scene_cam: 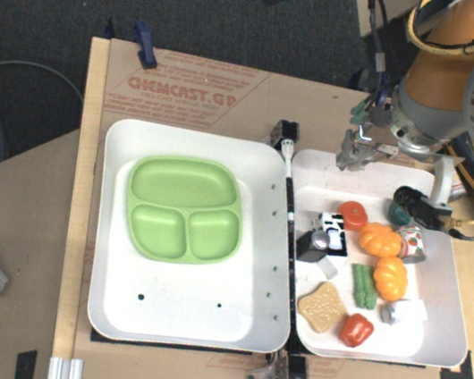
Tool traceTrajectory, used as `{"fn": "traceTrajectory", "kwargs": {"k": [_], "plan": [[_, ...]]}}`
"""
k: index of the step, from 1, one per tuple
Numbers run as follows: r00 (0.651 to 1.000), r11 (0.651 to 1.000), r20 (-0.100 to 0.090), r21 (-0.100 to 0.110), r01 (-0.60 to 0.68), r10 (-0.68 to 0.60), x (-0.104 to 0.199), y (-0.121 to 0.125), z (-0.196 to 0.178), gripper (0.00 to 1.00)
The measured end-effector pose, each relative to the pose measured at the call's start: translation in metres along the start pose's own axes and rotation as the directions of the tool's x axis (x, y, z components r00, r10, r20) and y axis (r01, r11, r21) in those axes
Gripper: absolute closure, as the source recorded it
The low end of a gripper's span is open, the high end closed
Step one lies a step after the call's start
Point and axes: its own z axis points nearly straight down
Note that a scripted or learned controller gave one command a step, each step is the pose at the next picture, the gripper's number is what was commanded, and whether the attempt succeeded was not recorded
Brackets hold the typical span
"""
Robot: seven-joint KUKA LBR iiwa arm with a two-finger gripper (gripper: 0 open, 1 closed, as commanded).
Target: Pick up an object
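My gripper (353, 152) hangs over the far left corner of the right bin (452, 308), with nothing seen in it. Several objects lie in that bin, nearer the camera than the gripper. A red tomato (353, 215) is closest, just below the gripper. Beside it sit an orange pumpkin (380, 240) and a second orange fruit (390, 277). A black and white block (327, 234) lies by the bin's left wall. A green vegetable (363, 285), a tan bread slice (322, 306) and a red pepper (357, 330) lie toward the front.
The left bin (109, 298) holds a green divided plate (184, 209). A silvery wrapped item (414, 246) touches the pumpkin's right side. A blue clamp (145, 43) and a black clamp (284, 133) sit on the cardboard base behind the bins.
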Motion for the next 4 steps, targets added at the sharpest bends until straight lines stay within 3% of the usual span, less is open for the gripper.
{"fn": "traceTrajectory", "kwargs": {"k": [1, 2, 3, 4], "plan": [[1.000, 1.000, 0.000, 0.007, -0.004, 0.004, 0.099, 0.014, -0.037, 1.00], [1.000, 1.000, 0.002, 0.010, -0.009, 0.009, 0.169, -0.005, -0.064, 1.00], [1.000, 1.000, 0.006, 0.007, -0.023, 0.023, 0.095, -0.030, -0.120, 1.00], [1.000, 1.000, 0.005, 0.017, -0.022, 0.022, 0.047, -0.075, -0.124, 1.00]]}}
